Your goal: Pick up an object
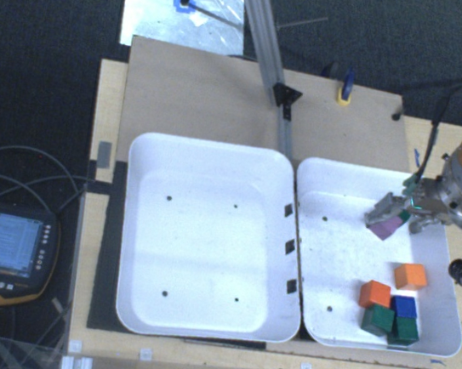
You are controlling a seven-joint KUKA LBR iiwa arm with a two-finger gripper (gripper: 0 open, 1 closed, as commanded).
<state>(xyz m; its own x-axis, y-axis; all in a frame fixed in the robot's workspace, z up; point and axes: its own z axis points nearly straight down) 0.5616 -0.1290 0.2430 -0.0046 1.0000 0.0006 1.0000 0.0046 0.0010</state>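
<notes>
Grey gripper (390,213) at right of frame, clamped on purple block (385,226) (held between the fingers) over right bin (314,321). Lower right: orange blocks (411,276), blue block (405,306), green blocks (379,318). Left bin (137,208) beside, touching.

Two bins sit side by side on the bench (226,101). The left bin (124,292) is beside the right bin (450,332), and their edges touch. In the right bin, a bunch of blocks (390,308) lies in the near right corner, close together. Farther back, the gripper (392,214) hangs over one more block (385,226), maybe touching it. A hand controller (2,255) lies left of the bins.
</notes>
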